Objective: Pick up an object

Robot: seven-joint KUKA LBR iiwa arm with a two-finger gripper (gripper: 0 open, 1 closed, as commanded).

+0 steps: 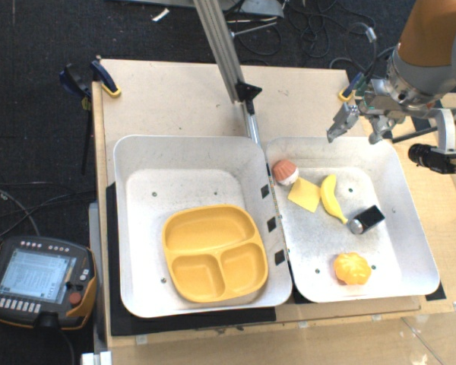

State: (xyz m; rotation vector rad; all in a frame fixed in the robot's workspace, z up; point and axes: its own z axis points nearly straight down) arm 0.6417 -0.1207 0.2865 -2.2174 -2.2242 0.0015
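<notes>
The right bin (399,188) holds a pink-and-white cupcake toy (286,172), a yellow cheese wedge (305,195), a banana (332,198), a black-and-silver block (365,220) and a yellow-orange lumpy fruit (352,268). My gripper (359,126) hangs over the bin's far rim, above and to the right of the banana. Its two fingers stand spread apart with nothing between them.
The left bin (137,166) carries a yellow divided tray (214,252). A slanted metal pole (222,40) runs down to the seam between the bins. A teach pendant (38,281) lies at lower left, and clamps (99,78) sit on the bench's far left corner.
</notes>
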